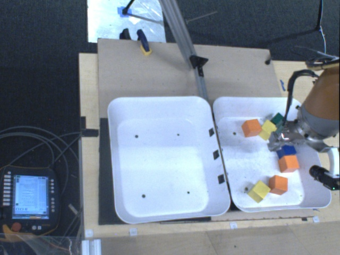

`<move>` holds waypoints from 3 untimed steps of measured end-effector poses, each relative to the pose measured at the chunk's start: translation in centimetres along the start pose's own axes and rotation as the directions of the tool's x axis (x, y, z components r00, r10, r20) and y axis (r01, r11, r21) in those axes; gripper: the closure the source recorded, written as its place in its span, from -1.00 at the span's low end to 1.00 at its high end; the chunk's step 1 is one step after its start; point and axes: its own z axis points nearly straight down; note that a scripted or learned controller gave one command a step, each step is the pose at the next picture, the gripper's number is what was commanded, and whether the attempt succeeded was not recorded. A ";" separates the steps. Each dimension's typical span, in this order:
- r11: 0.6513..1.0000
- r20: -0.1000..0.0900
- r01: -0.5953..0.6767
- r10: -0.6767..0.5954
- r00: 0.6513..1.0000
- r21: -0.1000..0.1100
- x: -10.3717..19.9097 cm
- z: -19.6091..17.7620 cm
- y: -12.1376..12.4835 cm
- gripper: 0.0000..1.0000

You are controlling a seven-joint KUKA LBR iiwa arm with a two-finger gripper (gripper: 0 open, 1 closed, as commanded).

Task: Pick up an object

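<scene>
Orange, yellow, blue and green foam-looking cubes are all bunched in the right-hand shallow white plastic bin, and the grey arm's two-finger gripper is down low in the thick of them. It sits between a yellow cube with a dark green cube just beyond it, and a blue cube touching an orange cube on the near side. Honestly can't tell how wide the jaws are or if anything's between them, the wrist hides that. Another orange cube sits off to the left, and one more orange and yellow pair near the front edge. My worry: with blocks packed this tight, closing could pinch a corner or shove two at once, so the block squirts out on the lift.
</scene>
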 end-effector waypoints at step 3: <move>1.000 -0.003 0.004 -0.004 1.000 0.003 4.2 -8.7 -0.1 1.00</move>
